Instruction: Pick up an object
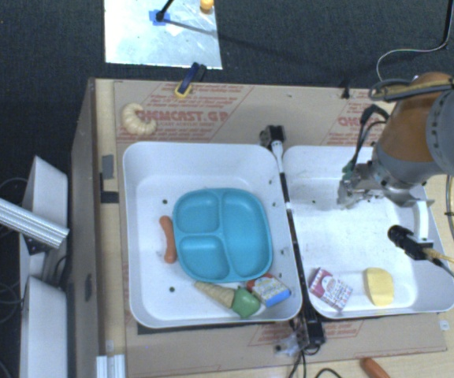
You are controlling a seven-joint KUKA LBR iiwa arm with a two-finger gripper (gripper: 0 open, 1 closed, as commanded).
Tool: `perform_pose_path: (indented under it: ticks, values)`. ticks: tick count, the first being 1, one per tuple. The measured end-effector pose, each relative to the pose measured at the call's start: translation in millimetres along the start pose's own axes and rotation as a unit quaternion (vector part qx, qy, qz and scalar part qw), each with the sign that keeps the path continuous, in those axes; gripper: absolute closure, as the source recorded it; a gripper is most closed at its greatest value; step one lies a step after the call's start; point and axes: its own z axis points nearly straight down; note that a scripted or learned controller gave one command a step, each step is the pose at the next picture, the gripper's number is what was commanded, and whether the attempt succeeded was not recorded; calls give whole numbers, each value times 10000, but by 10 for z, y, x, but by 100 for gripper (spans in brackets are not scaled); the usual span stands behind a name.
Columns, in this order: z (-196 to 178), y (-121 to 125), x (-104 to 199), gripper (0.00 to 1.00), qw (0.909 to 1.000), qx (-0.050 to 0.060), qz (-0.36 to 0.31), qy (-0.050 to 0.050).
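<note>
**Arm parked over the right bin, nothing grabbed yet as far as I can see**

So the jaws (356, 189) sit low over the upper-left part of the shallow white right-hand bin (440, 294), pretty close to the black divider strip (286, 203) between the two bins. Honestly can't tell how far open they are, it's just a dark metal blob from this angle, and I don't see anything pinched in there.

The nearest pickable stuff is toward the near edge of that same bin: a small red-and-white printed packet (331, 289) and, just to its right, a pale yellow rounded block (380, 286). Both lie down-frame of the jaws, well apart from them, the packet almost straight below and the yellow block off toward the arm side. The packet's long axis runs diagonally; the block's runs roughly up-down in the view.

The left white bin (144, 250) has a blue sectioned plastic plate (221, 235), an orange sausage-shaped piece (169, 239) beside it, and a green-and-tan cone thing (231, 298) near the front. All that is across the divider, so my guess is the packet is the easiest target.
</note>
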Motion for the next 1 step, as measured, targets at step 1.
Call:
perform_pose_path:
  ticks: [1]
  values:
    - [1,-1,0,0,10000,0,0,0]
